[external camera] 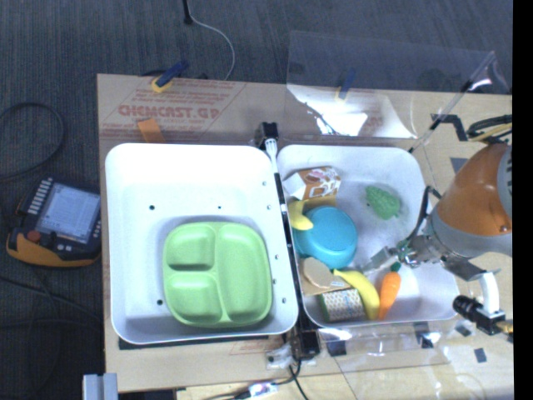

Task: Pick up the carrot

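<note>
The carrot, orange with a small green top, lies near the front wall of the right bin, just right of a banana. It points roughly toward the bin's front. My gripper hangs low over the right bin, right at the carrot's green end, with the grey and orange wrist behind it to the right. Nothing shows the carrot lifted; it rests on the bin floor.
The right bin also holds a blue bowl, a green toy, a brown box, a tan disc and a can. The left bin holds a green divided plate. A pendant lies far left.
</note>
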